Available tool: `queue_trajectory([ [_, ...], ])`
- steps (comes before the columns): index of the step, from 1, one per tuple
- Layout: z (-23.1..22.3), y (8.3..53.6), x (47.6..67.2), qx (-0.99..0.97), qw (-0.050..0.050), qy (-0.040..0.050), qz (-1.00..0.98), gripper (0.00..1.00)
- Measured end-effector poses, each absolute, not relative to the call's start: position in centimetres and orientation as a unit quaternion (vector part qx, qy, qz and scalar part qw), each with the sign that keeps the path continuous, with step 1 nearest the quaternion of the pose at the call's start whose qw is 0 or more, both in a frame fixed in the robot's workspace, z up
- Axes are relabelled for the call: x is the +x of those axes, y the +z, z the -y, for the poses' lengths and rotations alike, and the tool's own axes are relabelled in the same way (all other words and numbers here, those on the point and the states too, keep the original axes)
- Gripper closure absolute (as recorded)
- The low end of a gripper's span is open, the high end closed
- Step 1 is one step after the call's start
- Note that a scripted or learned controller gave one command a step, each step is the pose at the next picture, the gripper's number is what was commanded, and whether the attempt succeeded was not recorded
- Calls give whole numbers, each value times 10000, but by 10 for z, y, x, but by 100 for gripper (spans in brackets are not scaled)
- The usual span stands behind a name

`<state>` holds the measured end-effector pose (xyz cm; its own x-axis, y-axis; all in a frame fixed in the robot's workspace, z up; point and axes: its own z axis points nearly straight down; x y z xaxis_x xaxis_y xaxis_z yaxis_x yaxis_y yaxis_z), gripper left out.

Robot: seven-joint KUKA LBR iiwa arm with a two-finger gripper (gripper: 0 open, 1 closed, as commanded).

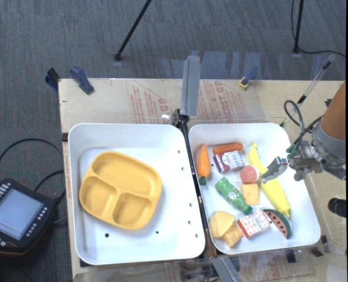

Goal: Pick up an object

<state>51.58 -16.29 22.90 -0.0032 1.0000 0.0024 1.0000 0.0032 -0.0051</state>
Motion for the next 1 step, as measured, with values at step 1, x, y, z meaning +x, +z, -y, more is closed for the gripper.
queue_trajectory([
  [1,198,161,538,-7669,45,19,6417,0],
])
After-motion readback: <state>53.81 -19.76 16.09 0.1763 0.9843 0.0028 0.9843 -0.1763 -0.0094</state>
